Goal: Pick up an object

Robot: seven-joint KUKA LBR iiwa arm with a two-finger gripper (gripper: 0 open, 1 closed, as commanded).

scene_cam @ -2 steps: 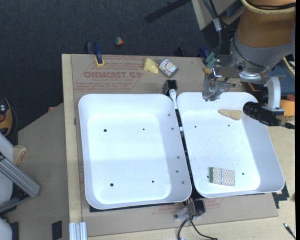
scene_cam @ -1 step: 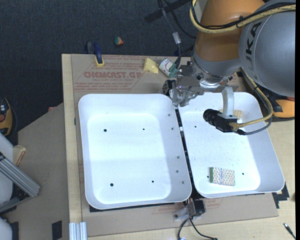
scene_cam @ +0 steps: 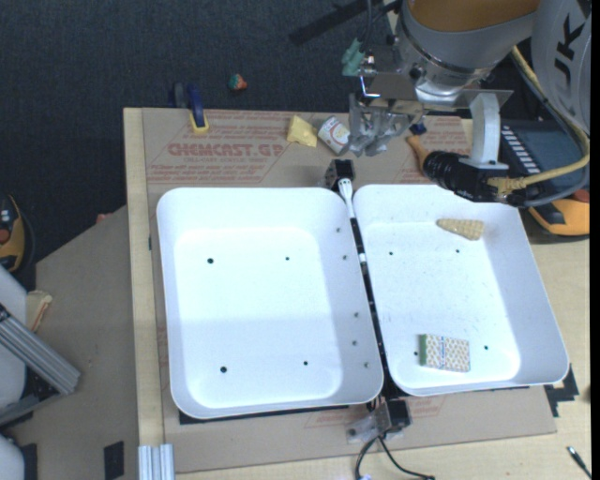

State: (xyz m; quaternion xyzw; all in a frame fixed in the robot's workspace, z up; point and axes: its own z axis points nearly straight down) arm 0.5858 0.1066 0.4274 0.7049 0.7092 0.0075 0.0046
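A patterned flat packet [scene_cam: 443, 352] is lying in the near part of the right bin [scene_cam: 530, 291]. Farther back, a tan wedge [scene_cam: 461, 228] is sitting by its far wall. Beyond the bins the claw [scene_cam: 375, 134] is hanging over the bench [scene_cam: 567, 267], and whether it is apart or together cannot be told. Both pieces are lying low, so a closing claw is probably risking a slide over them, gripping nothing.

We see a bulky grey arm [scene_cam: 459, 42] with large black lettering on its casing. An orange band [scene_cam: 469, 11] circles it above the wrist, and a pale silver ring sits under that. Our gripper [scene_cam: 373, 141] is a small cluster of bare, shiny metal parts.
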